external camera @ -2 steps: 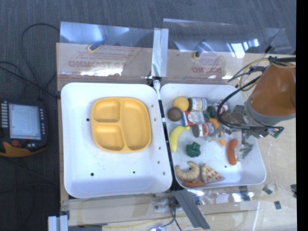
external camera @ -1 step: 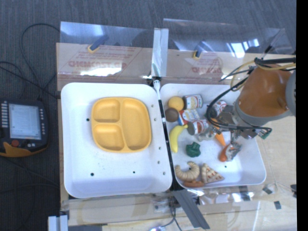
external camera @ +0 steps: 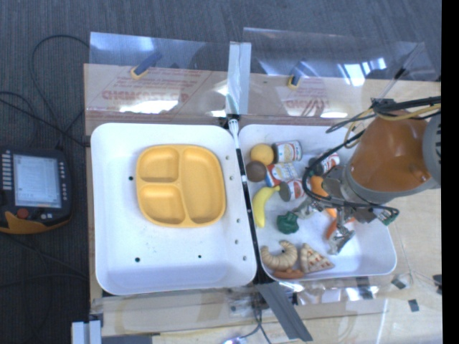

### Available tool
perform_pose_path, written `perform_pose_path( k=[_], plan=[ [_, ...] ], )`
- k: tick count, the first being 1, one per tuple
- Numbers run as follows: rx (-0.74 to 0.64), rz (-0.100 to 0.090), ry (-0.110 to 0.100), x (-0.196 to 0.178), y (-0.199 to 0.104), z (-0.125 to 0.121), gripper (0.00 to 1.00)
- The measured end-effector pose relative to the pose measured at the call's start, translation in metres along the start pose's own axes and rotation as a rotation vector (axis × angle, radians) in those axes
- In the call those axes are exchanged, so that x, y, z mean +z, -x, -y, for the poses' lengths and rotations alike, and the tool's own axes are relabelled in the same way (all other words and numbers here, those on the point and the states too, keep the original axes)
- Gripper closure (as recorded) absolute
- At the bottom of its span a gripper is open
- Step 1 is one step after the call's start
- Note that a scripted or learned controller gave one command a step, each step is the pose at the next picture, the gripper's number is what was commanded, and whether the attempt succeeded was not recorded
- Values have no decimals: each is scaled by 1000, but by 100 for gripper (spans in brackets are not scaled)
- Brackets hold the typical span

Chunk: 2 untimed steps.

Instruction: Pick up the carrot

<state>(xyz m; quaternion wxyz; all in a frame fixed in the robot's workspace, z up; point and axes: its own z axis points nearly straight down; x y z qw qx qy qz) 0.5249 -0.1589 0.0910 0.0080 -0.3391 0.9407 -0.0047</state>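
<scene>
Camera view looks down at a slant on the bench and we start big: the left bin, white and shallow, carries a yellow divided plate with three compartments near its middle. Right beside it, the right bin is crowded. Over that bin's right half hangs the arm, its orange band broad and bright, reaching in from the right. Below the band, the gripper points down into the bin, metal fingers low near the floor. How wide the claw stands I cannot tell; cables and hardware clutter it. The carrot, a slim orange piece, lies just beside those fingers, partly under the wrist; whether it is between them is not clear. Moving smaller: a croissant and a pizza slice touch along the near edge. A banana stands along the left wall, a green vegetable beside it, a lemon and small bottles above.
</scene>
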Motion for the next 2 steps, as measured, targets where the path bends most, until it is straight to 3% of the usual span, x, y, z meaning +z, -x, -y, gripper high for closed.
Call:
perform_pose_path(
  k=[1,2],
  plan=[
    [-2,2,-2,-11,3,0,100],
    [89,-8,11,-74,46,-10,100]
  ],
)
